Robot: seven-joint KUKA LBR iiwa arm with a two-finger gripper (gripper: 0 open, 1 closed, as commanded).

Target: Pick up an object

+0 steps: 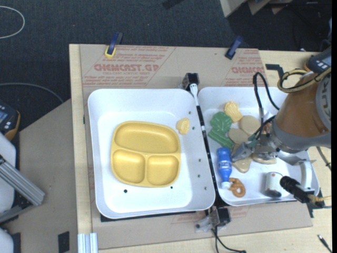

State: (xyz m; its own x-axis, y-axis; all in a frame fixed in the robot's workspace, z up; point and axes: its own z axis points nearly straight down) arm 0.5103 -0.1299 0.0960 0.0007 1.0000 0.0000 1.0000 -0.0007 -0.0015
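Arm: we see the grey KUKA arm with its orange band [301, 112] reaching in from the right, bent down over the right-hand shallow white bin [263, 196]
Gripper: the two-finger gripper [251, 151] sits low among the cluster of toys near the middle of that bin; whether it is spread or closed we cannot tell, since the wrist hides it
Candidate objects: just beside the gripper lie a green leafy plastic toy [221, 124], a pale yellow corn-shaped piece [231, 109], a tan rounded cookie-like piece [247, 124] and a beige flat piece [242, 165]; a blue plastic bottle with a white cap [224, 163] lies along the bin's left wall, a small brown pretzel-shaped toy [237, 187] sits near the front, and a white cylindrical cup [273, 183] rests to the right of it
Left bin: the left-hand white bin [105, 120] bears a yellow three-compartment plastic plate [146, 153], with a small yellow lump [182, 125] just beside the plate's upper right corner
Progress: we judge the task early to midway; the arm is down at the pile, yet every object we can see rests on the bin floor and nothing is visibly raised
Left to do: we judge a secure grip and a lift clear of the bin remain
Risk: the toys crowd together, so we think a grasp could catch two pieces or slip off
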